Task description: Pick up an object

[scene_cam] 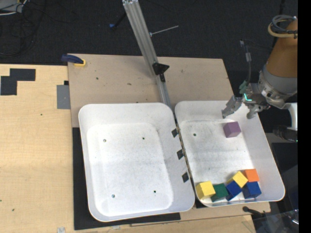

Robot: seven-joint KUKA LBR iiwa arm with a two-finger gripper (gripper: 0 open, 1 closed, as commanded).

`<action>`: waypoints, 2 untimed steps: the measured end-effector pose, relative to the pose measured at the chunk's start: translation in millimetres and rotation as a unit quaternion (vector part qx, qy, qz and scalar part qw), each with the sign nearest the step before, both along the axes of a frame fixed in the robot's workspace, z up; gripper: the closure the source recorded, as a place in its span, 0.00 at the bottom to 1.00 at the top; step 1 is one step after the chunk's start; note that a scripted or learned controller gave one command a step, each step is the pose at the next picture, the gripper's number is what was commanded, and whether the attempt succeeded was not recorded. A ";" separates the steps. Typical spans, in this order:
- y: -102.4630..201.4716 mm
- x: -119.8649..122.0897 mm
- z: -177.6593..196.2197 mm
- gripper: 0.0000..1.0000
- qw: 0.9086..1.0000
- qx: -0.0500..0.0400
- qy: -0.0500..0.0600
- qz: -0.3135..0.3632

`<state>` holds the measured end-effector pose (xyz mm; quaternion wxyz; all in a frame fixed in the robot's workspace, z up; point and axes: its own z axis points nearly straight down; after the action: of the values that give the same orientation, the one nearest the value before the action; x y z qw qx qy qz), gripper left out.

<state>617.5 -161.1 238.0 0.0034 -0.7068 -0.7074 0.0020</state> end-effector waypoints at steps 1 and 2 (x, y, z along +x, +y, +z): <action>0.0 0.9 2.7 0.00 1.000 -0.001 -0.002 0.001; 2.3 -1.7 -62.2 0.00 1.000 0.000 0.001 0.000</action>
<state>615.7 -158.7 175.7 0.0041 -0.7069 -0.7073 0.0026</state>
